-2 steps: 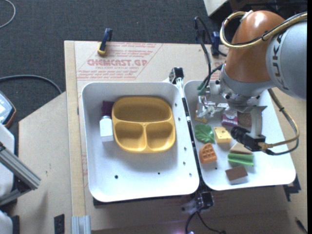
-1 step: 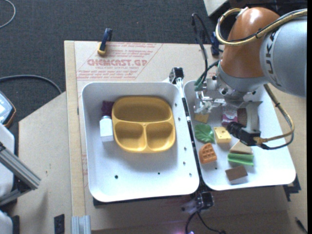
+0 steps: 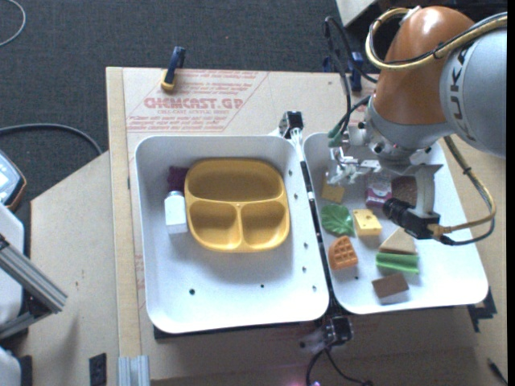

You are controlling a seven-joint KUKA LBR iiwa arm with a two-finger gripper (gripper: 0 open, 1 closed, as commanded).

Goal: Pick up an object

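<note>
In the right bin (image 3: pixel 471 284), camera view: your gripper (image 3: pixel 348 166) hangs low at the far left corner, just above a small tan block (image 3: pixel 333 192).
Gripper state: you cannot tell; the grip end is too cluttered to read.
Likely target: the tan block, near the wall shared with the left bin (image 3: pixel 153 240).
Doing it well: centre yourself over the block, stay off the wall and the green leaf (image 3: pixel 338 219) just nearer, and close only once you are fully down.
Count, right bin: roughly nine toy foods, among them one leaf, one yellow cheese cube (image 3: pixel 368 223), one orange waffle (image 3: pixel 343 254).
Count, left bin: one yellow divided tray (image 3: pixel 236 203), one white bottle (image 3: pixel 175 211), one dark purple piece (image 3: pixel 177 175).
</note>
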